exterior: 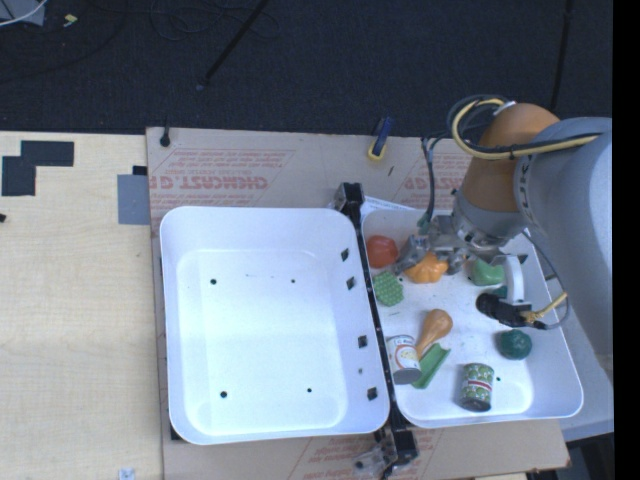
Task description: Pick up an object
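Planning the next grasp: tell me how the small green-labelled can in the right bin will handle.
The can stands upright near the right bin's front edge, so a sideways push may tip it. Once down, its round body would probably roll. It looks rigid, and smooth enough to slip.

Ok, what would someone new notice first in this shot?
Probably the big grey arm with its orange band reaching into the right bin, its gripper low over an orange object. Around it, small toys are scattered, including a red ball and a green can.
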`<state>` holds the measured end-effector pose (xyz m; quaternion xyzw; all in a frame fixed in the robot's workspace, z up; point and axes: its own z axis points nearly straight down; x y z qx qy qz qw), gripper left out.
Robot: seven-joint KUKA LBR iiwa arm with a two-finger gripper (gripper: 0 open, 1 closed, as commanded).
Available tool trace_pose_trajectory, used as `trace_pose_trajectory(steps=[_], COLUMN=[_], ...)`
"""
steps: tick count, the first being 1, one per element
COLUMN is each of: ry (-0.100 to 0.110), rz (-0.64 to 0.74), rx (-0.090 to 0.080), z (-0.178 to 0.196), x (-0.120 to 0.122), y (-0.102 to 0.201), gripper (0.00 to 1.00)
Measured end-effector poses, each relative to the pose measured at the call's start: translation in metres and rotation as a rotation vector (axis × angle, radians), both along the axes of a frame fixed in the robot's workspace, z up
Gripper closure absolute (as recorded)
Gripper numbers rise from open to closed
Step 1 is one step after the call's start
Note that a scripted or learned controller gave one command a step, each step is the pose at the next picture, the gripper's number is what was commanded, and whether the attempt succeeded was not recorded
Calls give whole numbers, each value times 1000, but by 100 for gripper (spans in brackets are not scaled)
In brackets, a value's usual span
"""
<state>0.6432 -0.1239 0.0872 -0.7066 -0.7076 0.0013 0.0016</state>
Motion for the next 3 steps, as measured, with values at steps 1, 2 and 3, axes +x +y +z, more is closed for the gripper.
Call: trace_pose_trajectory(steps=[1, 2, 3], ry=[2, -6, -5], rz=[1, 1, 4], rx=[0, 1, 1], z=[10, 81, 115], x=[0, 1, 1], y=[-1, 33, 106], gripper=[100, 100, 100])
